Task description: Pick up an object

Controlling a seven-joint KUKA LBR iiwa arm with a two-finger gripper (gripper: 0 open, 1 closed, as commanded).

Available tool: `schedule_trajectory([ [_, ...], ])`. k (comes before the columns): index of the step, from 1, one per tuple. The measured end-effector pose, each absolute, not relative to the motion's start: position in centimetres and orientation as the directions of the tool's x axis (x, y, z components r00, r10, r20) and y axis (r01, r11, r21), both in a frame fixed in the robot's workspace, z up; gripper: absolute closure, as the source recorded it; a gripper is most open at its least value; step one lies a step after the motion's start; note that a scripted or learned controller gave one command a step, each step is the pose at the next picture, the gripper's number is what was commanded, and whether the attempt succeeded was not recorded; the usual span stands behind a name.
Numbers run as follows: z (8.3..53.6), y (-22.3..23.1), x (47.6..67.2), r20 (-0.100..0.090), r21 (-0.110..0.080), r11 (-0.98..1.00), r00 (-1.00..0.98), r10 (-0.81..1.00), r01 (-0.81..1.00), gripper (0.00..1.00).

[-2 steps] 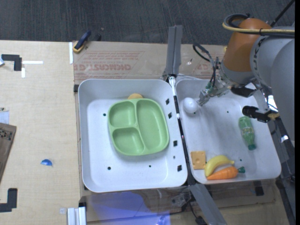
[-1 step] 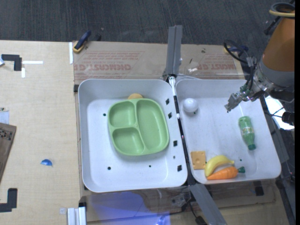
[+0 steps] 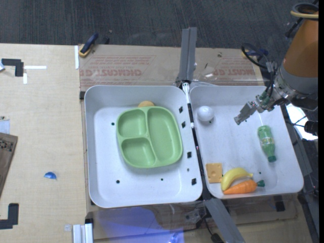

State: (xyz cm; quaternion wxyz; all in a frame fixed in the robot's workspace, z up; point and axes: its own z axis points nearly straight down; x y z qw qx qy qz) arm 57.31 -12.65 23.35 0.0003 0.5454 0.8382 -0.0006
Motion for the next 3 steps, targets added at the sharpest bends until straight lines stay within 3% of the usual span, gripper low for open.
schedule_trajectory([
  [1,17.9,-18.3,57.7,-0.001,-0.001,0.386,-0.386,0.922,0.922,0.0],
  [2,9.3,-22.1,58.5,-0.001,0.002,0.35,-0.35,0.937,0.937,0.0],
  [3,10.2,-22.1,58.6,-0.002,0.003,0.35,-0.35,0.937,0.937,1.0],
])
